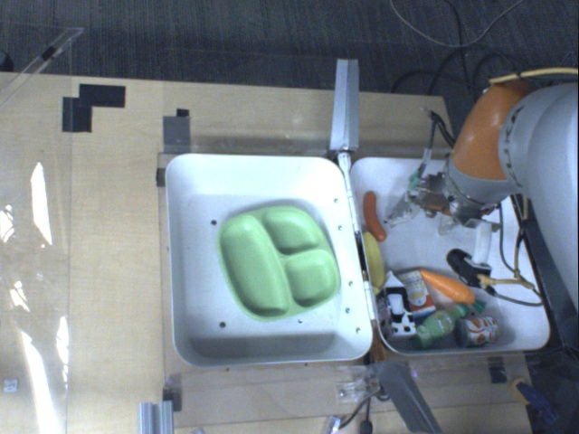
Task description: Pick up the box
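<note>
The box [394, 306], black and white, is lying in the near left corner of the right bin [536, 331], and we are judging the task as barely begun. The jaws are hanging over the far half of that bin, well apart from the box. We are not seeing the box between them, and we cannot tell whether they are released or clenched. Just to their left a red sausage [373, 217] is lying on the bin floor, with a banana [372, 259] running along the dividing wall nearer the camera. Closer to us, a carrot [449, 287], a small jar [415, 287], a green bottle [434, 325] and a can [478, 331] are crowding the box. The left bin [185, 242] is holding a green divided tray [276, 259]. We are reckoning that everything remains to do: crossing to the corner, descending, closing and lifting.
</note>
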